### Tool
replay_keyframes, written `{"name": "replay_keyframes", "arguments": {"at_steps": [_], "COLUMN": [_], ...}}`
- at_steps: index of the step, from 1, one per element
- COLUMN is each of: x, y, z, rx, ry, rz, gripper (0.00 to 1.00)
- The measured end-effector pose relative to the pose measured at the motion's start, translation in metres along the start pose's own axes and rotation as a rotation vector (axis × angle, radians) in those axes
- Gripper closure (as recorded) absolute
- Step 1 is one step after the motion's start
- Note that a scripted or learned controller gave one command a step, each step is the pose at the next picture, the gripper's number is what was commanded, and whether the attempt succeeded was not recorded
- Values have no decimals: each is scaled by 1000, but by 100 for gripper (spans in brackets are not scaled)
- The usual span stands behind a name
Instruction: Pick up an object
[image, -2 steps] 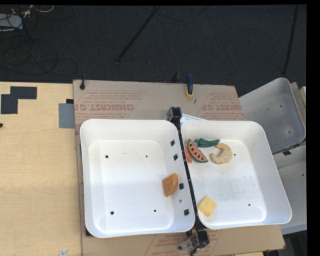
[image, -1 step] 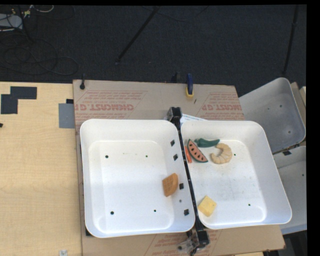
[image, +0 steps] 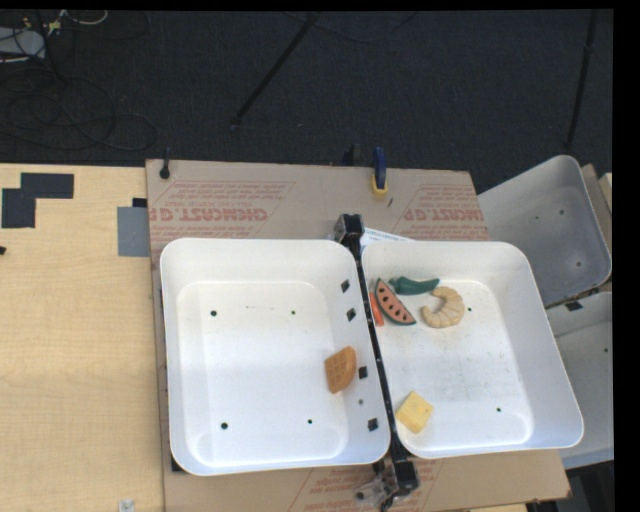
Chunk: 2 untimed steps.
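1. the candidates lie in two white bins: a brown bread-like piece (image: 341, 369) at the lower right of the left bin (image: 190, 300). in the right bin (image: 520, 300), a yellow block (image: 414, 411) at lower left, a watermelon slice (image: 393, 303), a green piece (image: 415, 285) and a croissant (image: 444, 307) at upper left.
2. the arm reaches in from the frame's right, so the right bin's things are nearer. the watermelon slice's long axis runs diagonally, upper left to lower right.
3. the pincer's state — i cannot tell.

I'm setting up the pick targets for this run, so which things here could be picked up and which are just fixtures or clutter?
Pick candidates:
bread piece in the left bin
watermelon slice, green pepper, croissant and yellow block in the right bin

Just lying about:
blue clamp
cardboard sheet
cables on the dark floor
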<state>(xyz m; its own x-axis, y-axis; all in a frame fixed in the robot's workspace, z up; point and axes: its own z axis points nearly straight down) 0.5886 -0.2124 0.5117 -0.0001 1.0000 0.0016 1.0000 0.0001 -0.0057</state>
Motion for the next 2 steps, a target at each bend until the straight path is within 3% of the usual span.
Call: {"name": "replay_keyframes", "arguments": {"at_steps": [1,2], "x": [1,0], "y": [-10,-4], "z": [10,39], "rx": [-1,0], "ry": [0,-1], "rz": [2,1], "gripper": [100,100]}}
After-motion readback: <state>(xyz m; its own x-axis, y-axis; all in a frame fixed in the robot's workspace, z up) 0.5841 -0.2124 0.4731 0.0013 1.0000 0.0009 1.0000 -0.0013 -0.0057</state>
